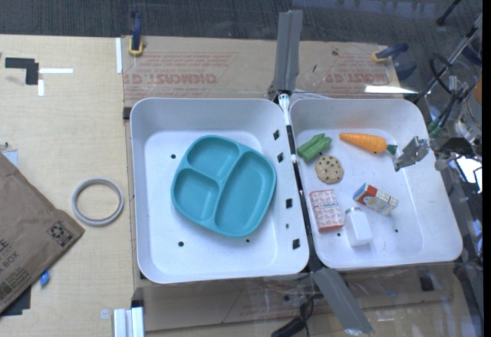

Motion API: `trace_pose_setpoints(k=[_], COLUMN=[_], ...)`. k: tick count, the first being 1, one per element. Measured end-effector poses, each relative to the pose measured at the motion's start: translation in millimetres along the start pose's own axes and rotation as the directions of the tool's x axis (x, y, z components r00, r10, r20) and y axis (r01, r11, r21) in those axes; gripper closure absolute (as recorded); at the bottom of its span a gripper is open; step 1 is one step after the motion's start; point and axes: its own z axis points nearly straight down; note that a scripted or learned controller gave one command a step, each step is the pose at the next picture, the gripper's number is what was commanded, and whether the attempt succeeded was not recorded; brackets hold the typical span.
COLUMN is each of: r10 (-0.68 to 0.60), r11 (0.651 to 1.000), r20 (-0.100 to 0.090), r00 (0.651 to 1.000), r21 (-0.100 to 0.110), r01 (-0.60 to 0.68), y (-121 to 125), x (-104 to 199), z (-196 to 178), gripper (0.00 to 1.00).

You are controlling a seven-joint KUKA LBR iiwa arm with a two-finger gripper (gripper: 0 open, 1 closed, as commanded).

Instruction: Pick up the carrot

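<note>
Camera view looks down on two white bins side by side on the surface. The carrot point(364, 142) lies in the right bin point(430, 247), near its back wall, with its green top pointing right. The end effector point(411, 153) hangs just right of that green top, over the bin's right side; whether it is released or clenched cannot be told, and nothing shows in its grasp. Left of the carrot sits a green vegetable point(314, 147), with a cookie point(329, 169) just in front of it. Nearer the front lie a red and white box point(327, 211), a small carton point(376, 199) and a white bottle point(357, 226). The left bin point(153, 251) holds a teal divided plate point(223, 185). A tape ring point(97, 200) rests on the surface to the left.
</note>
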Motion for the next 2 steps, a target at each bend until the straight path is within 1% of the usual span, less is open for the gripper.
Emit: trace_pose_setpoints(k=[1,2], r10=[-0.028,-0.021], r11=[1.000,1.000], r20=[0.001,0.003], r00=[1.000,1.000], r21=[-0.002,-0.003], r01=[0.028,0.021], y=[72,110], x=[5,-8], z=[50,123], gripper=[0.00,0.00])
